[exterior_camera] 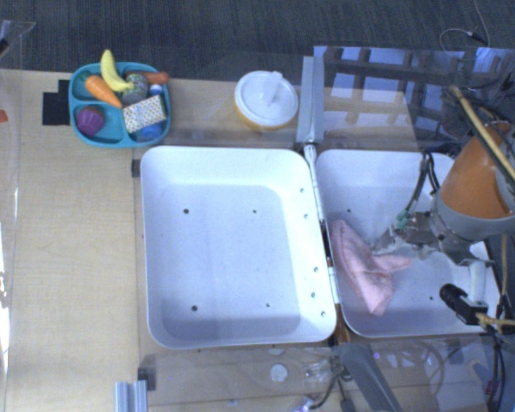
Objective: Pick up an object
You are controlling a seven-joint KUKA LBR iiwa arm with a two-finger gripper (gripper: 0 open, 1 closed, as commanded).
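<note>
A crumpled pink cloth [363, 270] lies in the right bin [369, 178], against its left wall. The gripper [393, 244] reaches in from the right and sits low at the cloth's upper right edge, where a fold of cloth stretches toward it. The wrist with the orange band [472, 187] hangs above the bin's right side and hides part of the floor there.
The left bin [227, 239] stands beside the right one. Behind the bins are a blue tray [118, 101] of toy food and a white and yellow lidded bowl [267, 99]. A metal frame [395, 75] stands behind the right bin, and cables hang at the right.
</note>
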